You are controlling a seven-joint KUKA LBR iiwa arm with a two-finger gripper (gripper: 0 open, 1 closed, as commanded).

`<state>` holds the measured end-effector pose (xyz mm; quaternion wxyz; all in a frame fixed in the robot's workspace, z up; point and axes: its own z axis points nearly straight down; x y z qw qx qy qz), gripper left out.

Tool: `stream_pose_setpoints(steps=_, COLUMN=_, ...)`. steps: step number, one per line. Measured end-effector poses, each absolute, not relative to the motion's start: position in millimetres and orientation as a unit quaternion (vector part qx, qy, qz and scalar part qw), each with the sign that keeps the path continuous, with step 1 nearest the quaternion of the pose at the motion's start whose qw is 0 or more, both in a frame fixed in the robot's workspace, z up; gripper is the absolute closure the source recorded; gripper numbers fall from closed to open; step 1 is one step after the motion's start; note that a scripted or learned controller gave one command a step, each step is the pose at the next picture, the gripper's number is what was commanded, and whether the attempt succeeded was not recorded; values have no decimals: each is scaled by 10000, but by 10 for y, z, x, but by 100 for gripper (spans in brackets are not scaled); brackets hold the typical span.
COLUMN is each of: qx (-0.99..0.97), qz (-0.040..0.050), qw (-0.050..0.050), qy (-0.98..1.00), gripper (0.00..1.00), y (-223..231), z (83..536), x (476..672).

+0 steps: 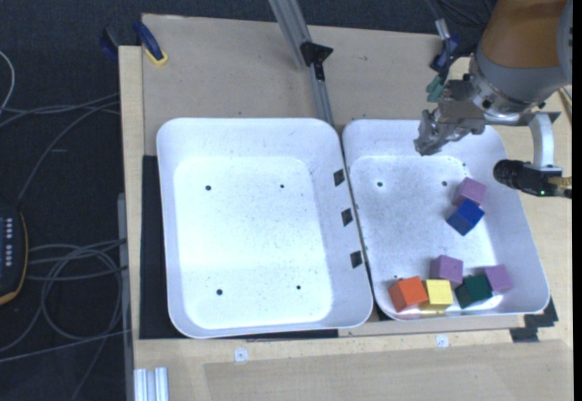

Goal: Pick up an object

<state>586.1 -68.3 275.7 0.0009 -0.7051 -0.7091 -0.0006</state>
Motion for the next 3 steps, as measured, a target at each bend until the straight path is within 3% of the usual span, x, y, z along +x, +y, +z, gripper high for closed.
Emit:
stream_pose_setpoints(steps=2, qx=-7050, qz=3, qw=21, qy=-7092, gripper=100, y=299, z=2702, x=5375)
stream_pose_setpoints(steps=3, qx=-7046, qz=3, qw=19, qy=-7096, gripper=100, y=852, z=2637, x=5309)
